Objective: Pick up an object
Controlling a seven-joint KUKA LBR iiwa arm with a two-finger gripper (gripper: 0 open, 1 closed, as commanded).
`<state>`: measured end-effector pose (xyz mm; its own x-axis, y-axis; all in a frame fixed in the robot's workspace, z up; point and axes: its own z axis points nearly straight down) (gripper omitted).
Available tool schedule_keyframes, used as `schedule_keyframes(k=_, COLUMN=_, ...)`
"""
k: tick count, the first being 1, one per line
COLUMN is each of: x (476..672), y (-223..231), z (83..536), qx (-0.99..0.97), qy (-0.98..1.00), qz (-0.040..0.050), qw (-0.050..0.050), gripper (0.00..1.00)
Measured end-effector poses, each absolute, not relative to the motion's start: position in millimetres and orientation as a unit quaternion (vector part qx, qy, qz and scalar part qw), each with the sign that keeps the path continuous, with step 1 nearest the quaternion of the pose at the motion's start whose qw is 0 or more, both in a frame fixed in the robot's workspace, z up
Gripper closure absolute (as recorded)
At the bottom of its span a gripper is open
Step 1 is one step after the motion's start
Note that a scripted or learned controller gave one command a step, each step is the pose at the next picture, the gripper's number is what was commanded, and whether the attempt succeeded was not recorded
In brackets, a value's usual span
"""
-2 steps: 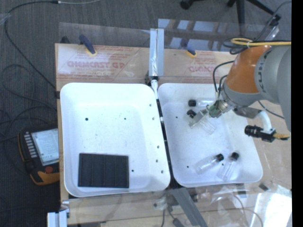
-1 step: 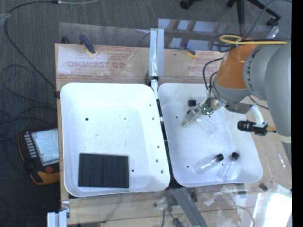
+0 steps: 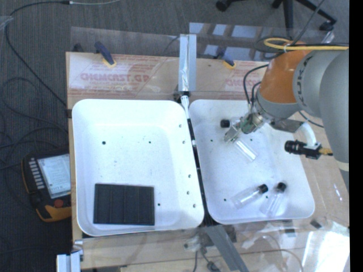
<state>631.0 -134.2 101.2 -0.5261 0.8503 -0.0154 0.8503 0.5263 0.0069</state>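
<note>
grey arm with orange band [image 3: 286, 84] reaching from the right over the right shallow white bin [image 3: 215, 197]. left shallow white bin [image 3: 113, 135] holding a flat black ribbed rectangular pad [image 3: 123, 204] in its near corner. tool [image 3: 237, 130] low in the right bin, touching a clear vial [image 3: 245, 149]; grip state cannot be told. two clear black-capped vials [image 3: 250, 194] [image 3: 274, 198] lie nearer the front edge.

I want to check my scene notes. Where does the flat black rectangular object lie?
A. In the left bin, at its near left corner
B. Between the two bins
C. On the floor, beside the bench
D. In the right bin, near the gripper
A: the flat black rectangle rests on the floor of the left bin, in the corner nearest the camera, far from the gripper.
</note>
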Motion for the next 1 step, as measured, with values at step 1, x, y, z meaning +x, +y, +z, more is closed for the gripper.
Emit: schedule_keyframes(k=1, x=628.5, y=-134.1, z=99.8, qx=0.487, qy=0.873, qz=-0.0025, qw=0.003, gripper=0.00)
